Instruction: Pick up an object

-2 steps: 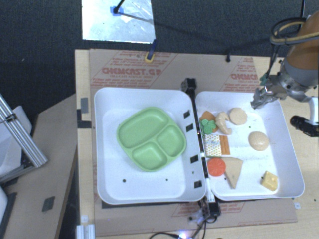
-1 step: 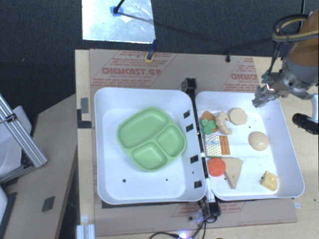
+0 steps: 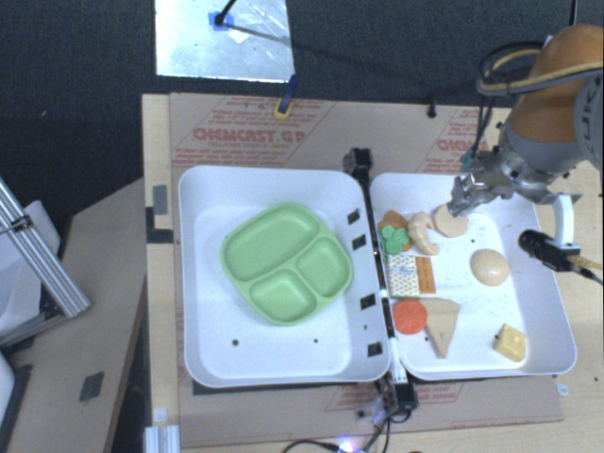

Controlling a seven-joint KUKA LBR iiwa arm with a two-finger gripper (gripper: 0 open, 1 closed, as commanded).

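Seen from above at a slant, a bench carries two shallow white bins side by side. The left bin (image 3: 203, 253) holds a pale green divided plate (image 3: 286, 262) near its middle, tilted so its corners point toward the bin's edges.

The right bin (image 3: 547, 319) holds a scatter of small toy foods. Along its left edge sit a green leafy piece (image 3: 394, 239), a patterned flat card (image 3: 408, 275) and a red round piece (image 3: 410, 316). A tan wedge (image 3: 444, 324) lies just beside the red piece, near the front edge. A yellow block (image 3: 510, 343) sits toward the front right corner. A pale egg-shaped piece (image 3: 490, 267) rests near the bin's middle.

The grey arm with its orange band enters from the right and bends down over the back part of the right bin. The gripper (image 3: 464, 199) hangs low near the back edge, directly over or touching a round beige disc (image 3: 450, 224). Whether its jaws are apart or together cannot be told, since the wrist hides them.

The disc looks the likely target. It lies just in front of and slightly left of the gripper, toward the bin's left edge. Being round, it has no long axis to align with. The coming move likely needs only a short drop, with a beige lumpy piece (image 3: 422, 234) crowding the disc's left side.
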